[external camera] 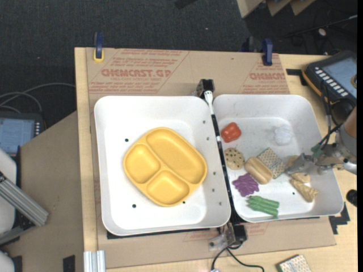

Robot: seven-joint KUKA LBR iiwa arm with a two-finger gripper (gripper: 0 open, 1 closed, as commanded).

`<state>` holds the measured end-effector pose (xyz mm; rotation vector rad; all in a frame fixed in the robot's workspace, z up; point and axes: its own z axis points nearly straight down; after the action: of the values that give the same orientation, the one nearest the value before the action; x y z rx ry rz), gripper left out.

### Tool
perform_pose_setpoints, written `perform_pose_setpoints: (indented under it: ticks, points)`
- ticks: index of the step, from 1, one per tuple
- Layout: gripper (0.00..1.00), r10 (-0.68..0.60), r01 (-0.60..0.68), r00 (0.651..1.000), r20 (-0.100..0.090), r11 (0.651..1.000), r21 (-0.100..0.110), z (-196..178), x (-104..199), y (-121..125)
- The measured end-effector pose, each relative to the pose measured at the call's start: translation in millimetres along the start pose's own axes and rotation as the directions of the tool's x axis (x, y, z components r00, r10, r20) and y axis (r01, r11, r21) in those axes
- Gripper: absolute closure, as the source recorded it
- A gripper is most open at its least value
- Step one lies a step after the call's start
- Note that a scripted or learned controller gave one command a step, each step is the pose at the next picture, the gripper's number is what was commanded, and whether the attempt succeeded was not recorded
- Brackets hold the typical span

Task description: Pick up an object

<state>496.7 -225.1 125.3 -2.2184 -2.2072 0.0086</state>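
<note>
The right bin (pixel 249 105) holds several toy foods: a red tomato (pixel 229 132), a round cookie (pixel 233 158), a purple grape bunch (pixel 245 183), green pea pods (pixel 262 204), a tan bread roll (pixel 258 169), a checkered cracker (pixel 272 160) and a tan pastry piece (pixel 304 188). My gripper (pixel 311 161) reaches in from the right edge and sits low over the bin's right side. It is just above the pastry piece and right of the cracker. Its tips are blurred against the items below.
The left bin (pixel 113 118) holds a yellow three-compartment plate (pixel 164 166). A pale fuzzy white thing (pixel 282 134) lies at the back of the right bin. A black divider strip (pixel 215 135) runs between the bins. A tablet-like device (pixel 334 75) sits at the bench's right rear.
</note>
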Motion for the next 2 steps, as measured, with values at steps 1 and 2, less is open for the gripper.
perform_pose_setpoints:
  ticks: [1,2]
  points:
    - [0.0,-0.011,0.011,1.0,-0.007,1.0,-0.009,40,5,26]
    - [1.0,-0.008,0.008,1.0,0.001,1.0,-0.02,26,4,28]
